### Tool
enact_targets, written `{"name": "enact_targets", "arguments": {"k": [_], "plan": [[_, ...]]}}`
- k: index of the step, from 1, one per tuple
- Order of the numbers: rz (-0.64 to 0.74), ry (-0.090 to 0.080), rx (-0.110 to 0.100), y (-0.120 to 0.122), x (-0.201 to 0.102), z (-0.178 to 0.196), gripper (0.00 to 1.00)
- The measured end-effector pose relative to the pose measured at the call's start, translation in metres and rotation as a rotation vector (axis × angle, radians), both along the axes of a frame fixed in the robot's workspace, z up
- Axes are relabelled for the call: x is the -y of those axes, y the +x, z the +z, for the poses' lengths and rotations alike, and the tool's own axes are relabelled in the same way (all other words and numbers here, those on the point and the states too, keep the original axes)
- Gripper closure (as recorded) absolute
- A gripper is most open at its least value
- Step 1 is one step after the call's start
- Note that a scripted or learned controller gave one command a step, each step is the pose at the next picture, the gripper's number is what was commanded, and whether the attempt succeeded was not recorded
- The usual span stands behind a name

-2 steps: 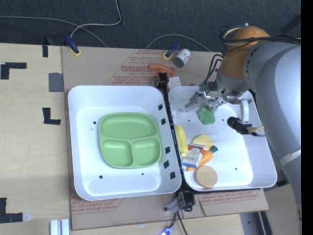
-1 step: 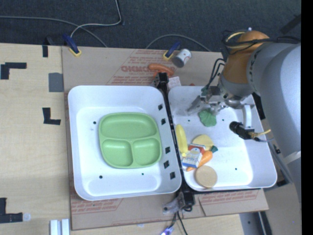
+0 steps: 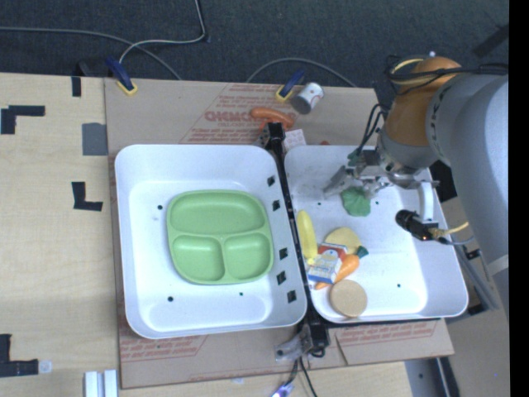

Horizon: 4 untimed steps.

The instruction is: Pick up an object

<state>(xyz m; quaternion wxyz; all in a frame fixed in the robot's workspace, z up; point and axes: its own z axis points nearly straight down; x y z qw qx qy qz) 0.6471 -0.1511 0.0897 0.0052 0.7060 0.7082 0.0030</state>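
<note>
Directly beneath the gripper [image 3: 357, 182], in the right bin [image 3: 413, 284], lies a green object [image 3: 358, 203]; whether the grip has closed cannot be told. Judged step: the grasp, then a straight lift. Nearer lie a banana [image 3: 307, 235], carrot [image 3: 350, 266] and round biscuit [image 3: 350, 298]. Left bin [image 3: 140, 222] bears a green divided plate [image 3: 220, 236].

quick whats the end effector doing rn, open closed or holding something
end effector: low in the right bin, just above the green object; open or closed cannot be told, and nothing is visibly held.
</note>
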Motion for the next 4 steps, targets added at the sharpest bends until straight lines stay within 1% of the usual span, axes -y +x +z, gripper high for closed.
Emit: {"name": "enact_targets", "arguments": {"k": [1, 2, 3, 4], "plan": [[0.001, 0.001, -0.001, -0.004, 0.012, 0.000, 0.00], [0.001, -0.002, -0.001, -0.004, 0.013, 0.010, 1.00], [0.001, -0.002, -0.001, -0.004, 0.013, 0.010, 0.00], [0.001, -0.001, -0.001, -0.004, 0.012, 0.020, 1.00]]}}
